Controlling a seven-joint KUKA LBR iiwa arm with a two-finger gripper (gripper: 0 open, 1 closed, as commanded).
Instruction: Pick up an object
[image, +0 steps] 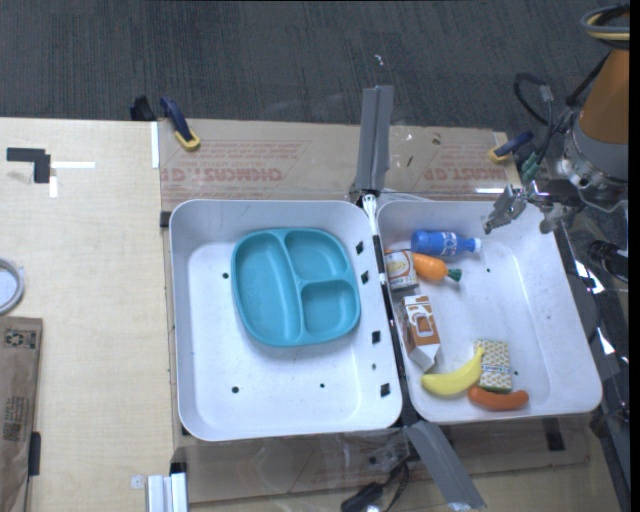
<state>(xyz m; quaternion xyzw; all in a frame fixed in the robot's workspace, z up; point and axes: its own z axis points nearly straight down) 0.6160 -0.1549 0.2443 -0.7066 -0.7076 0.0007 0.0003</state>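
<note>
My gripper (525, 212) hangs over the far right corner of the right bin (545, 300), open, with nothing between its fingers. In that bin lie a blue bottle (445, 242), an orange carrot (432, 267), a small carton (399, 268) and a second carton (420, 325) along the left wall. Near the front are a yellow banana (455, 375), a yellow-green packet (495, 365) and a red-orange sausage-shaped piece (498, 399). The bottle lies just left of and below the gripper, apart from it.
The left bin (200, 330) holds a teal divided plate (297, 285). A grey post (375, 135) stands behind the wall between the bins. Cables (590, 270) run along the right bin's right side. Blue-yellow clamps (180, 125) sit at the back.
</note>
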